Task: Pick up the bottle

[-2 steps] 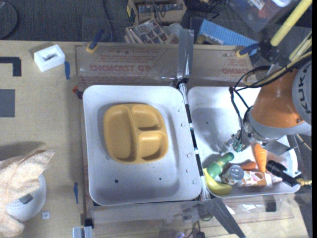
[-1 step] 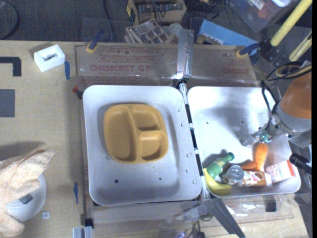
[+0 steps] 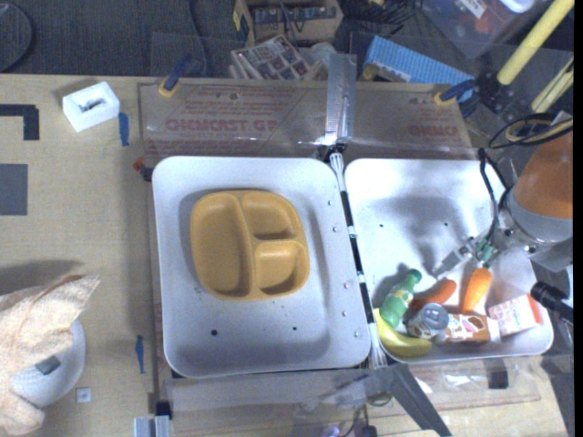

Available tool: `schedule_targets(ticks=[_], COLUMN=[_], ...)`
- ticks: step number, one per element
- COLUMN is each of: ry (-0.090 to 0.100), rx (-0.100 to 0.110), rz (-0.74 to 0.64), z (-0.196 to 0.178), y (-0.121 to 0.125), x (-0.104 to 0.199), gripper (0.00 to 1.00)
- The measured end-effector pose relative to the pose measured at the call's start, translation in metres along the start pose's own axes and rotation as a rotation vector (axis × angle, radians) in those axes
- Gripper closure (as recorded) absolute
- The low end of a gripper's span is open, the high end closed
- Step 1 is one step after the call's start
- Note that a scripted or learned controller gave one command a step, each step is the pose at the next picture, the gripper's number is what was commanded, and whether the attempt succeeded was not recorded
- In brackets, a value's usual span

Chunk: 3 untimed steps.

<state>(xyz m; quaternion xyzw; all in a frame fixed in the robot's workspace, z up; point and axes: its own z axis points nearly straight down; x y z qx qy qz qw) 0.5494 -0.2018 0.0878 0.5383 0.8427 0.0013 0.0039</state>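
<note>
A small green bottle point(image 3: 398, 300) lies tilted near the front of the right bin point(image 3: 410, 198), its cap pointing up and right. It rests against a yellow banana point(image 3: 402, 341) and sits beside other toy food. The arm comes in from the right, its orange band point(image 3: 550, 186) over the bin's right rim. My gripper point(image 3: 472, 251) hangs low over the bin, just above an orange carrot point(image 3: 475, 289). It is to the right of the bottle and a little behind it, apart from it.
Packed around the bottle at the front of the right bin are a second orange piece point(image 3: 441, 291), a round silver-topped can point(image 3: 431, 318) and small cartons point(image 3: 513, 316). The left bin point(image 3: 173, 326) holds a yellow divided plate point(image 3: 248, 243).
</note>
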Motion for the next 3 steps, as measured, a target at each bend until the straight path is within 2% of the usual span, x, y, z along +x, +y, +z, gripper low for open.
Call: schedule_targets(ticks=[1, 2, 3], ry=[0.005, -0.002, -0.001], rx=[0.005, -0.002, -0.001], rz=[-0.112, -0.061, 0.19], z=[-0.003, -0.002, -0.001], y=[0.023, -0.02, 0.01], x=[0.081, 0.111, 0.108], gripper=[0.0, 0.0, 0.0])
